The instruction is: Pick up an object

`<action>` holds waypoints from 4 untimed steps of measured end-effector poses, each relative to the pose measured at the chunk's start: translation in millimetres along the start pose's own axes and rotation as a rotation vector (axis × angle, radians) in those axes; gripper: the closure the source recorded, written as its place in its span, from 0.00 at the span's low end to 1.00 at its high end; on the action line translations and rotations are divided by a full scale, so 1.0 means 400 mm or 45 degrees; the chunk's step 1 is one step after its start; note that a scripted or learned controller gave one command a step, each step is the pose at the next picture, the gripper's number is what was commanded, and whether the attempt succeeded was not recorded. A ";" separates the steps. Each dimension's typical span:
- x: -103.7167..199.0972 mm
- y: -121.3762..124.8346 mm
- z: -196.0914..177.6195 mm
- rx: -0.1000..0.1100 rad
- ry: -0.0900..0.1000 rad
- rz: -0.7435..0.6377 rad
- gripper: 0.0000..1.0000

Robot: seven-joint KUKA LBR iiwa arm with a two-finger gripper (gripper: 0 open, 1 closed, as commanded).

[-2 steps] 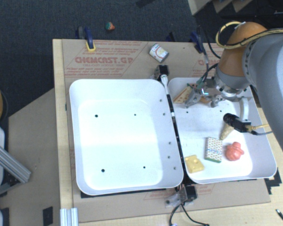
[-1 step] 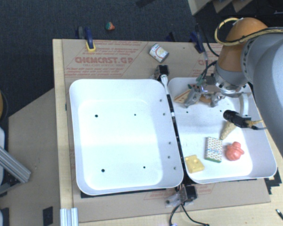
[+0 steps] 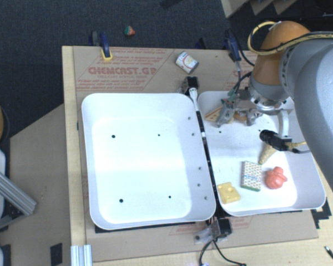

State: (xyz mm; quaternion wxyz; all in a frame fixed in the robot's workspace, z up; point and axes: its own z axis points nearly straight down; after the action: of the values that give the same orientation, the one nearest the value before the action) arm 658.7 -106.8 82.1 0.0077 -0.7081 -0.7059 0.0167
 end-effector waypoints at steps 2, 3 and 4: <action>-0.286 0.006 0.007 0.001 0.048 -0.008 0.00; -0.283 -0.171 0.000 -0.041 0.027 -0.005 0.00; -0.287 -0.359 0.009 -0.038 0.026 -0.004 0.00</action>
State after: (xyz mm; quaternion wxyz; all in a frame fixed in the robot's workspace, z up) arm 514.6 -221.1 84.8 0.0045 -0.7071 -0.7071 -0.0011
